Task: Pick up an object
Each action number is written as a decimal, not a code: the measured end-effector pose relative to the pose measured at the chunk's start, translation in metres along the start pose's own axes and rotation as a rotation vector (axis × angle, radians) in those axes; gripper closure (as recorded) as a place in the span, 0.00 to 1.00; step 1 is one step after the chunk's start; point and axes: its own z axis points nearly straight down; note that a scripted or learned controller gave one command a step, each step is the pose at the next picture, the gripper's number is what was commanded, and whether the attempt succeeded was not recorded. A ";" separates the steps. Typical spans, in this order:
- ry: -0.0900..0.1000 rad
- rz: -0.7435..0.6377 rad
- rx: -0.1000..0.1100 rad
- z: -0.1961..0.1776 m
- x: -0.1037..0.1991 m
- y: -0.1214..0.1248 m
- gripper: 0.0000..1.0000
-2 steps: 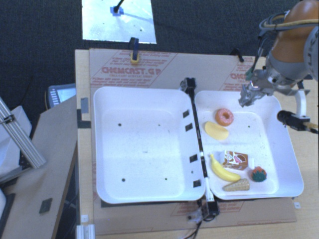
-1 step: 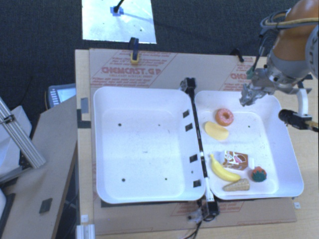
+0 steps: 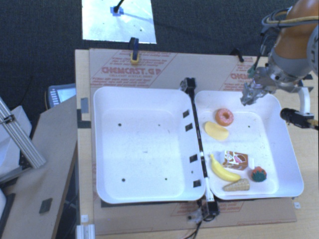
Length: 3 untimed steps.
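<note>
The arm [image 3: 294, 31] leans in from the right, wrist bent down, its gripper [image 3: 248, 97] hanging over the right bin's [image 3: 284, 148] far edge; whether it is parted or closed I cannot tell. A donut [image 3: 224, 116] lies below it, nearer the bin's middle, untouched.

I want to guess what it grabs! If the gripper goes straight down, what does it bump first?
Probably bare floor of the right bin. The gripper hangs near its far edge, right of the donut, though depth is unclear.
</note>
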 end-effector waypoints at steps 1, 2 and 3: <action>0.001 -0.003 0.005 -0.007 0.000 0.000 1.00; 0.001 -0.006 0.010 -0.014 0.000 -0.001 1.00; 0.002 -0.009 0.016 -0.020 0.000 -0.001 1.00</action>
